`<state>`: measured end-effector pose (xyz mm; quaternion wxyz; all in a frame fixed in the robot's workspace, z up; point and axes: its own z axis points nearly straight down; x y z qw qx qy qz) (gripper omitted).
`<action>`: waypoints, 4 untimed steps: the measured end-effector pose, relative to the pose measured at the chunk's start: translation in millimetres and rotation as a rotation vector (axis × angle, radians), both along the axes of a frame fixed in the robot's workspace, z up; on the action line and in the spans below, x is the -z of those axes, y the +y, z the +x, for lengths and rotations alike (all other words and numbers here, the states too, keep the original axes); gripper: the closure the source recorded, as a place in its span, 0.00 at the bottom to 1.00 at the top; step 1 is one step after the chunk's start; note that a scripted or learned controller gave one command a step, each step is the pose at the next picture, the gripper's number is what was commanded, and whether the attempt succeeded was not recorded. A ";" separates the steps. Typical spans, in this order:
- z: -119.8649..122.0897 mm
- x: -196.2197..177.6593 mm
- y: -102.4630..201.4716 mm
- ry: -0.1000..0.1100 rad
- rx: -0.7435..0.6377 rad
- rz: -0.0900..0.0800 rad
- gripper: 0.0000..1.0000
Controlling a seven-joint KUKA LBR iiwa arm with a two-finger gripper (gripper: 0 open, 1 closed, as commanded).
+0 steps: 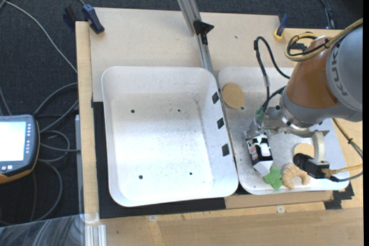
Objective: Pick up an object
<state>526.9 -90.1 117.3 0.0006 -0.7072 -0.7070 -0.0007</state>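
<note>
Several small pieces [282, 177] by the gripper [258, 150] look light, best pinched across narrow sides; gripper's state I cannot tell.

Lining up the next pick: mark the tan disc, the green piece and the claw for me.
tan disc [233, 95]: camera view, centre of its top face.
green piece [273, 178]: camera view, its middle.
claw [259, 148]: camera view, black-and-white tip.

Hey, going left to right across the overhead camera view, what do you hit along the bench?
Handheld screen → blue clamp → left white bin → tan round disc → gripper → green object → tan curved object.
</note>
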 end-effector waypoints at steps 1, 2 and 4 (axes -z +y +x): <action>11.5 -51.8 -2.4 -0.006 -0.002 -0.003 1.00; 12.8 -116.1 0.6 -0.008 -0.002 -0.003 1.00; 6.3 -141.9 53.4 0.001 -0.007 0.002 1.00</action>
